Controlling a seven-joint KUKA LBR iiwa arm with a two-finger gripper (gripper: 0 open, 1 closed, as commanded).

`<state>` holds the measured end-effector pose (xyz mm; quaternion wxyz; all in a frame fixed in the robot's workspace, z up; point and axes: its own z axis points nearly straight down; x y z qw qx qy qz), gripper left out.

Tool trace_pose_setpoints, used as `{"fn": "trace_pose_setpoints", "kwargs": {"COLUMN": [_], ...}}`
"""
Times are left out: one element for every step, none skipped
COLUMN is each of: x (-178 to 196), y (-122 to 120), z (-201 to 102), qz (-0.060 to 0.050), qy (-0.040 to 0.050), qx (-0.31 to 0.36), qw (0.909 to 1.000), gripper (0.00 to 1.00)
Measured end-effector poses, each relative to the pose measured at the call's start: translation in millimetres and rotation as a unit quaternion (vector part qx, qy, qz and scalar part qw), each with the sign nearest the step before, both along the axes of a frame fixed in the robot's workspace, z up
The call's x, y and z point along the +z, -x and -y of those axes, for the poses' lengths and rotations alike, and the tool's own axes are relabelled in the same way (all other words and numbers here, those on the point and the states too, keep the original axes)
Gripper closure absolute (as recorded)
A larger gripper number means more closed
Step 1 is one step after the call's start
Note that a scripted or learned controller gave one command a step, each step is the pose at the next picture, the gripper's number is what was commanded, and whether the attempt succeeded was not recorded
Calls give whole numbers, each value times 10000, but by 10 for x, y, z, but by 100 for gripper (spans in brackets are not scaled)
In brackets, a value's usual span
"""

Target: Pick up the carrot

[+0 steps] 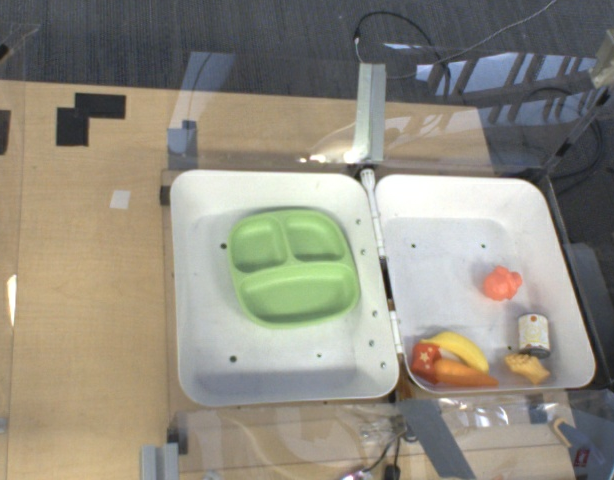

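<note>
We judged that the step in hand was the approach, because the carrot [465, 373] lay untouched in the right bin [457, 203], close to its near wall. For the gripper we could not tell if it was spread or pressed together, so we could place the carrot only against the right side, from which the arm reaches in: the carrot lay toward the far side of that reach, in the near left corner of the bin, with its length running across the view. A good approach, in our opinion, would come down from above with the jaws across the thin body of the carrot, not along it, and well clear of the near wall. The space was tight. A red item [424, 356] touched the left end of the carrot, and a banana [460, 349] lay just behind it, touching or almost touching, so a wide grasp could catch the banana too. A yellowish piece [528, 368] and a small can [533, 333] stood near, on the side of the reach. Farther back an orange-pink item [502, 283] lay apart. The green plate [292, 266] sat in the left bin [202, 368], well apart.
</note>
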<state>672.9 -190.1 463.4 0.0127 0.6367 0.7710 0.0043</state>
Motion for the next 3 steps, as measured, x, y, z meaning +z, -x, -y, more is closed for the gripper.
{"fn": "trace_pose_setpoints", "kwargs": {"x": [133, 265, 401], "y": [-14, -27, -37], "z": [-21, -41, -60], "qz": [44, 88, 133], "qy": [18, 37, 54], "qx": [36, 72, 106], "qw": [10000, 9999, 9998], "gripper": [100, 100, 100]}}
